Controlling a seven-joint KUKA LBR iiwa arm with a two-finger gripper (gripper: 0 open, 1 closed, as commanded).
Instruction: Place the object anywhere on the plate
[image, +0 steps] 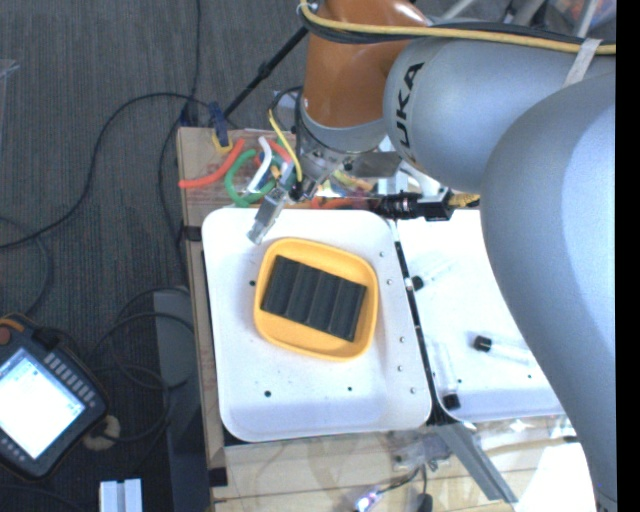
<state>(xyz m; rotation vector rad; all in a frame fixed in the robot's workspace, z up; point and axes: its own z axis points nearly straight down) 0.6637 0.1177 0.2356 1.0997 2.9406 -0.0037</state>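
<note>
A yellow plate (264, 322) with rounded corners lies in the upper middle of the left bin (300, 395). On it lies a dark grey ridged block (314, 295), flat and covering most of the plate's inside. My gripper (262, 222) hangs over the bin's far left corner, just beyond the plate's far left edge and apart from the block. Nothing is seen held at its tip. The orange-banded wrist (345, 70) stands above the bin's far edge.
The right bin (470, 290) holds a small black piece (482, 343) and another (447, 401) near its front left corner; the grey arm covers much of it. Coloured cables (240, 165) lie behind the left bin. A teach pendant (35, 400) sits at lower left.
</note>
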